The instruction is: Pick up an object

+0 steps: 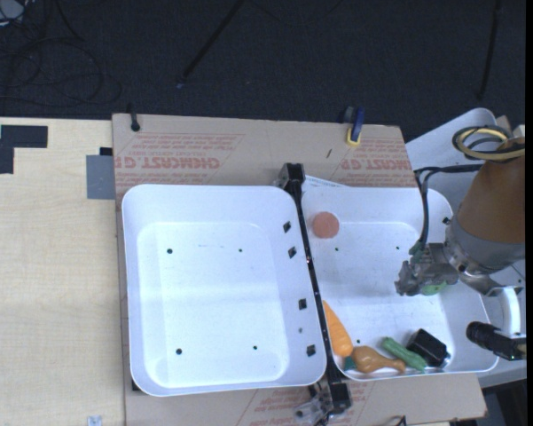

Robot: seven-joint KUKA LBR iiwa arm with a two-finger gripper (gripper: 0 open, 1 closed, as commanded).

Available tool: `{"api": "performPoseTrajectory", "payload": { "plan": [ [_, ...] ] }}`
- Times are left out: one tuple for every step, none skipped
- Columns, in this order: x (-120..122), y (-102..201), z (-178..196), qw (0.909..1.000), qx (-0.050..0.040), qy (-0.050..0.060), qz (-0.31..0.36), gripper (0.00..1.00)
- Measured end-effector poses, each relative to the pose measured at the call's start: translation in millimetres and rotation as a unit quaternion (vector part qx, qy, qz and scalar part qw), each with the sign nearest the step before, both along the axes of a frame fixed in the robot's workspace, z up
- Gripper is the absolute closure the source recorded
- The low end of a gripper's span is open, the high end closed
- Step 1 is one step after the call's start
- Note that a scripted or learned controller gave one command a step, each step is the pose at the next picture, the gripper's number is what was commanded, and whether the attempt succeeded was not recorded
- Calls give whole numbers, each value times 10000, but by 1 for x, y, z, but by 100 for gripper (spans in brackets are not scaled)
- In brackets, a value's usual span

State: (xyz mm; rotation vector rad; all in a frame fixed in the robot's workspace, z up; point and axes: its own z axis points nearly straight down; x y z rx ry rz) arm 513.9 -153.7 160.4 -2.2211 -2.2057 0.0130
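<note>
- We saw two white bins: the left bin (pixel 151 238) bare, the right bin (pixel 372 238) with a pink ball (pixel 325 225) near its far-left corner.
- A carrot (pixel 337 328), yellow piece (pixel 372 358), green piece (pixel 403 352) and black block (pixel 429 346) lay along its near edge.
- The gripper (pixel 421 275) hung over the bin's right side; whether it gripped anything was unclear.

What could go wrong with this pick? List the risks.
1. The tool sits above bare bin floor in the right bin, apart from every object, so closing here would likely grab nothing.
2. The carrot, yellow toy, green piece and black block crowd the bin's near corner; a grasp there may catch two things or jam against the wall.
3. The pink ball could roll away if nudged.
</note>
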Motion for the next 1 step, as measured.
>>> {"api": "performPoseTrajectory", "payload": {
  "plan": [
    [5,0,13,10000,-4,-45,-3,100]
  ]
}}
